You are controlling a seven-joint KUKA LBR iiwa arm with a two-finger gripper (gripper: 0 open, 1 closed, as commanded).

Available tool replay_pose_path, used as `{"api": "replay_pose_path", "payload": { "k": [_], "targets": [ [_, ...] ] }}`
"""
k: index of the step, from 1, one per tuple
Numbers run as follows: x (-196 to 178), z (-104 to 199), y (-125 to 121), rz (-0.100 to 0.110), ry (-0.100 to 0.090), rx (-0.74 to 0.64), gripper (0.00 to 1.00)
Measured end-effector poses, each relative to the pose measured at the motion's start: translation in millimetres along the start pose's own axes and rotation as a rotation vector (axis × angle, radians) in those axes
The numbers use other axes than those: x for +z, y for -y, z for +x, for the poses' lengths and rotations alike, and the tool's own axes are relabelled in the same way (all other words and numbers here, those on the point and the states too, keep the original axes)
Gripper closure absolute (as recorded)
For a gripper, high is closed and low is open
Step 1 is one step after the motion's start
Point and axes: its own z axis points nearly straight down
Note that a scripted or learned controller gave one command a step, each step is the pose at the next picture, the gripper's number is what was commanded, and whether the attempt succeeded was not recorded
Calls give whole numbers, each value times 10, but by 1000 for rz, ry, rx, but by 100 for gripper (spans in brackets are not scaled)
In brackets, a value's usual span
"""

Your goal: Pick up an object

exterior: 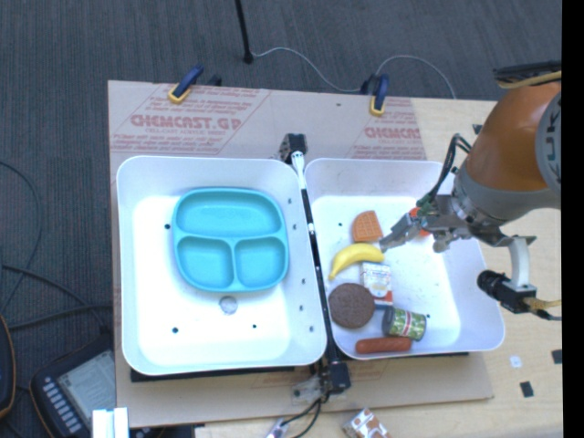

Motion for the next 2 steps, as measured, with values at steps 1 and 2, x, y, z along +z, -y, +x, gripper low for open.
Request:
{"api": "replay_pose_path", "payload": {
  "k": [1,2],
  "targets": [
    [1044,214,8,0,0,1,0],
    [1093,316,437,-17,6,2,0]
  ]
}}
